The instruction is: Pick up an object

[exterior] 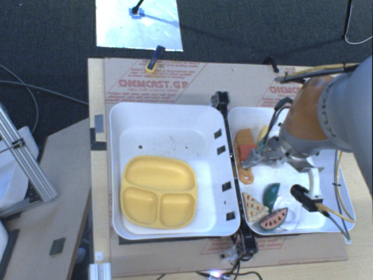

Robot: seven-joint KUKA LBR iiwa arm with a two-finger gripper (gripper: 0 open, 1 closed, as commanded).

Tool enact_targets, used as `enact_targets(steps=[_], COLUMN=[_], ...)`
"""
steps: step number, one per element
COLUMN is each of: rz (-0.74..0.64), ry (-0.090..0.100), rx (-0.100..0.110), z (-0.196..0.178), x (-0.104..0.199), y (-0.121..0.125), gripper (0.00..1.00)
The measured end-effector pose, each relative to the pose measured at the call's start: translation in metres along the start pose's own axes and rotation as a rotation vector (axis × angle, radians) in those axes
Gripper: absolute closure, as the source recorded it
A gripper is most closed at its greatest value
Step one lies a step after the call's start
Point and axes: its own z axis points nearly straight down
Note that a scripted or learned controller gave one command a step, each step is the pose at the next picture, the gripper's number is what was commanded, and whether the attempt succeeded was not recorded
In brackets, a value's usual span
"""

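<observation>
The right bin (252, 115) holds several toy foods: an orange ridged piece (243, 137), a red piece (244, 152), a small pretzel (245, 176), a dark green piece (271, 194), a pizza slice (252, 205) and a watermelon slice (273, 219). My gripper (255, 158) is down inside this bin at its left side, right beside the red piece and just above the pretzel. The grey wrist hides the contact area. The arm with its orange band (306, 118) covers the bin's upper right part.
The left bin (169, 116) holds a yellow divided plate (158, 191). A black divider with clips (224, 150) runs between the bins. A black cable end (303, 196) and yellow wire (341, 209) hang at the right bin's right side.
</observation>
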Motion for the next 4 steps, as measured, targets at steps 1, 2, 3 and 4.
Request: enact_targets(steps=[1, 2, 3, 4], rz=[-0.002, -0.011, 0.009, 0.009], ry=[0.006, 0.009, 0.007, 0.01], rx=[0.005, 0.01, -0.015, -0.012], z=[-0.103, -0.098, -0.017, -0.024], x=[0.065, 0.194, 0.201, 0.202], y=[-0.054, -0.08, -0.067, -0.067], gripper=[0.0, 0.0, 0.0, 1.0])
